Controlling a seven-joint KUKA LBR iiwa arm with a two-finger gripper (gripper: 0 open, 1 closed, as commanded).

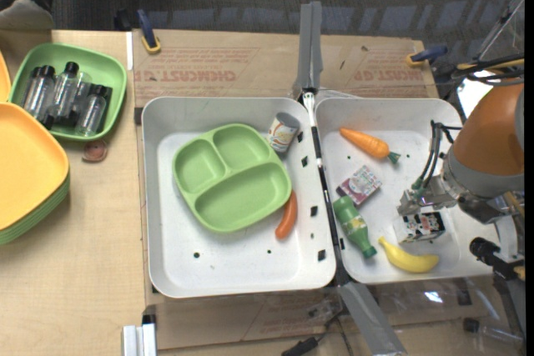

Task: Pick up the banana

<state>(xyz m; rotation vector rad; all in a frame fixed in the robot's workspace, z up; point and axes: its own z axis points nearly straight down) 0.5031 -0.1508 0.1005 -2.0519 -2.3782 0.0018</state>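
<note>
Camera view takes in the whole bench from above, and at the far left of the frame sit things that look set aside: a stack of orange plates [29, 171] and a small green tray [113, 83] of dark-capped vials [62, 96], well apart from both bins. Moving right, the left bin [167, 263] holds a green divided plate [229, 188] in its middle, a small cup [283, 132] tipped near its upper right corner, and an orange-red chili-like piece [287, 215] lying just beside the plate's lower right edge.

Past the divider, the right bin [334, 117] has a carrot [365, 142] toward its top, a pink packet [360, 184] in the middle, and a green bottle [354, 225] lying along its left wall. The banana [408, 258] lies flat near the bin's lower edge, just right of the bottle's base, with open floor around its outer curve, which I judge leaves room for a grasp from above.

At the right of the frame the gripper [421, 217] hangs low over the bin, just above the banana in the picture, seemingly lined up for a descent. Whether its claw is spread or pressed together, I cannot tell; nothing is visibly held.
</note>
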